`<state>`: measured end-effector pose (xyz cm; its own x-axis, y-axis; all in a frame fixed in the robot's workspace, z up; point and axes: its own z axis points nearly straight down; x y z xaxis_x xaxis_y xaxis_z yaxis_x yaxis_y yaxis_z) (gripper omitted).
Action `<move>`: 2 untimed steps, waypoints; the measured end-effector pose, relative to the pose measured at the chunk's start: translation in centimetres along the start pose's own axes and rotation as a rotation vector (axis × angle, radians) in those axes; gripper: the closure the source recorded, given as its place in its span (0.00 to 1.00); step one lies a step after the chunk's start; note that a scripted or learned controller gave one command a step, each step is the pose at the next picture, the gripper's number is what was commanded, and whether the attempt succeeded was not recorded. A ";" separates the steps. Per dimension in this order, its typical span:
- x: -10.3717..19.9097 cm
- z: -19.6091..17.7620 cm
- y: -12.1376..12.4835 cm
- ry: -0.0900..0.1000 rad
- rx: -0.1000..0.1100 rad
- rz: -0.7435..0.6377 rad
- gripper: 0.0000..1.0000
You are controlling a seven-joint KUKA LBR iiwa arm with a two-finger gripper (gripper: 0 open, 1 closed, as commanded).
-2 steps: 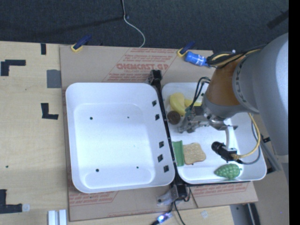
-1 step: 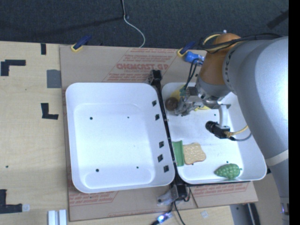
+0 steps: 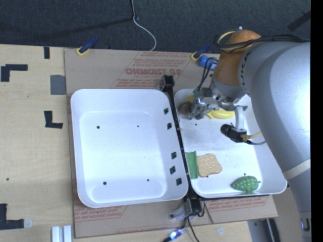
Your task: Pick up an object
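My gripper [image 3: 198,106] is low in the far left corner of the right bin [image 3: 222,190]. It sits right over a small brownish object [image 3: 185,108] there. A yellow banana [image 3: 222,114] lies just right of the gripper, partly under the wrist. Nearer the front of the same bin lie a tan cracker-like piece [image 3: 208,165], a green strip [image 3: 191,164] along the left wall, and a bumpy green object [image 3: 246,184] at the front right corner. The grey arm hides much of the bin's right side.
The left bin [image 3: 121,145] stands beside the right one, joined by a black divider with clips [image 3: 171,130]. Both rest on a cardboard sheet [image 3: 146,69]. A black cable fitting [image 3: 233,132] hangs off the wrist over the right bin.
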<state>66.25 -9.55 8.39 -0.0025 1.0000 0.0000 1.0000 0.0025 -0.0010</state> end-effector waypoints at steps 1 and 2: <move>-1.0 0.0 0.6 0.000 0.000 0.001 1.00; -3.3 -0.1 0.6 -0.001 0.000 0.002 1.00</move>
<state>66.81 -12.83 8.45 -0.0007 1.0000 -0.0011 1.0000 0.0007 -0.0008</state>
